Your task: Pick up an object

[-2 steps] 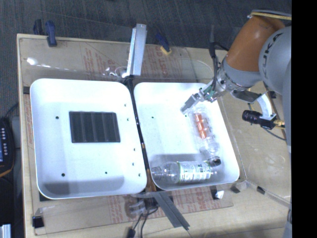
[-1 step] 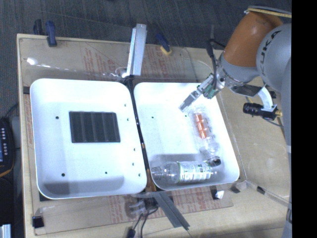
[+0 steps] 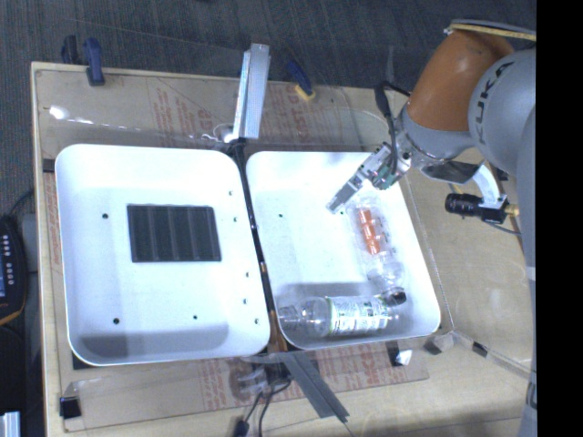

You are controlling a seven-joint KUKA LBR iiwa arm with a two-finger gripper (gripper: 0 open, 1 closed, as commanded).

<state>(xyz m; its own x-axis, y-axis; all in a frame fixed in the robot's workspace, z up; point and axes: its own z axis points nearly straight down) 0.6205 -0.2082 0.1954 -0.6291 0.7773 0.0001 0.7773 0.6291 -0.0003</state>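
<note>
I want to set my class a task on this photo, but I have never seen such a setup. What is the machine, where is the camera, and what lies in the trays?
The camera is fixed above a bench and looks down at a slant. The grey and orange machine at the right is a robot arm; its gripper hangs over the right bin. That bin holds two clear plastic bottles: one with an orange label just below the gripper, and one lying along the near wall. The left bin holds a dark ribbed block. Nothing is seen between the gripper's fingers.

No readable text: faint reddish print on the bench (image 3: 301,385) and bottle labels too blurred.
</note>
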